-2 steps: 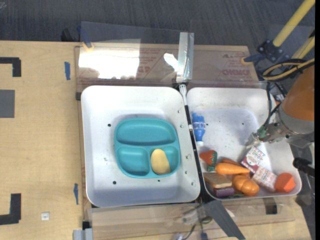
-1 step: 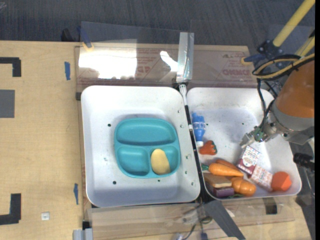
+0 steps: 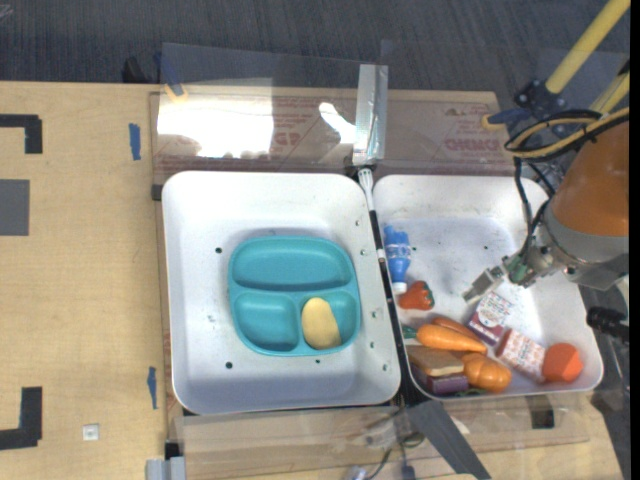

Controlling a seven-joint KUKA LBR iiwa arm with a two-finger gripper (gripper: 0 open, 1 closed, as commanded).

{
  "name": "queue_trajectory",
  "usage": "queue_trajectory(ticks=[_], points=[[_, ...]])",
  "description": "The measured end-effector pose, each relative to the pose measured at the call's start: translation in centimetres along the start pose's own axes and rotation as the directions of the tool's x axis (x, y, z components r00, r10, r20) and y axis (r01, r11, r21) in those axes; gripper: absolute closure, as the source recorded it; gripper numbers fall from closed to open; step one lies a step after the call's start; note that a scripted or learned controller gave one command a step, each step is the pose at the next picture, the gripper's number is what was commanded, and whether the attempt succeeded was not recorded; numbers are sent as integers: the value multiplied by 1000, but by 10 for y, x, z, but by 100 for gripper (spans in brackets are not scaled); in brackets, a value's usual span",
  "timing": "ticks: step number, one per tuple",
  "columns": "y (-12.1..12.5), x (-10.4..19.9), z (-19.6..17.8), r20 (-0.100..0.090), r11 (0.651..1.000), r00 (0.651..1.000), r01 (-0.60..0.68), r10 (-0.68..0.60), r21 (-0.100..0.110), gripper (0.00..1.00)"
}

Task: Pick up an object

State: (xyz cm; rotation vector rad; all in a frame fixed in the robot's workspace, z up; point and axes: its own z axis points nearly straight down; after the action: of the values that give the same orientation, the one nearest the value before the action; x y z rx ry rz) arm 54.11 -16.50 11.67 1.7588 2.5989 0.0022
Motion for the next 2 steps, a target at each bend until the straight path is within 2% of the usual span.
queue_trajectory(ticks=[1,2], points=[[-19,1,29,0,997,997,-75,75,-2,0],[-17,0,18,3,997,997,-78,78,-9,100]])
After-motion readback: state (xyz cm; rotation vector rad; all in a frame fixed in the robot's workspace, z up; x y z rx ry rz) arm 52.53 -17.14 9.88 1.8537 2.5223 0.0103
